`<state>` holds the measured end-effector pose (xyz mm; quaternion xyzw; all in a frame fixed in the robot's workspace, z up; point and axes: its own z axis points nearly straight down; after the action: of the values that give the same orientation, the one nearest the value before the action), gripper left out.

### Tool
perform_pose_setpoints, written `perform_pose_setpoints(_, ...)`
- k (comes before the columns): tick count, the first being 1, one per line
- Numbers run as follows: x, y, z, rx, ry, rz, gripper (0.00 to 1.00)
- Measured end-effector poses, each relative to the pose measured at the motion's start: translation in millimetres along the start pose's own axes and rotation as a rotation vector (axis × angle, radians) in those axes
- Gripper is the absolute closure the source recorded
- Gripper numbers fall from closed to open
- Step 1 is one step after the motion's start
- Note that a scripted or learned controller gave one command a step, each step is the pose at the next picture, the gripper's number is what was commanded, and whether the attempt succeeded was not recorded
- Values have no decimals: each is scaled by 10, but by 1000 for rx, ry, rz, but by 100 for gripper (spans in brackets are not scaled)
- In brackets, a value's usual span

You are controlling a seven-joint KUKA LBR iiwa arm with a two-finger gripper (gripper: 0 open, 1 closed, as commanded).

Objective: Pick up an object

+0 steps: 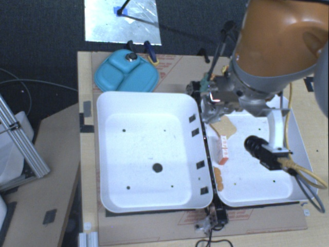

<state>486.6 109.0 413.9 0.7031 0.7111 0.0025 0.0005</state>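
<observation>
While the grey, orange-banded arm [277,40] hangs over the right shallow white bin [257,192], its gripper [216,104] sits above a tan cardboard piece [224,128]; whether open or closed, I cannot tell.

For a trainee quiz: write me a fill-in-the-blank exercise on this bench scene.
1. The bench bears two shallow bins of the colour ____.
2. The blue tray lies behind the ____ bin in the picture.
3. The small box lies in the ____ bin in the picture.
4. The arm reaches in over the ____ bin in the picture.

Missing words: white; left; right; right
</observation>
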Motion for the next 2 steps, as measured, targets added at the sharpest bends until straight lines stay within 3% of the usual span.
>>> perform_pose_setpoints(1, -541, -5, 292, 3, -4, 16, 100)
perform_pose_setpoints(2, -1208, -11, 65, -2, -5, 17, 100)
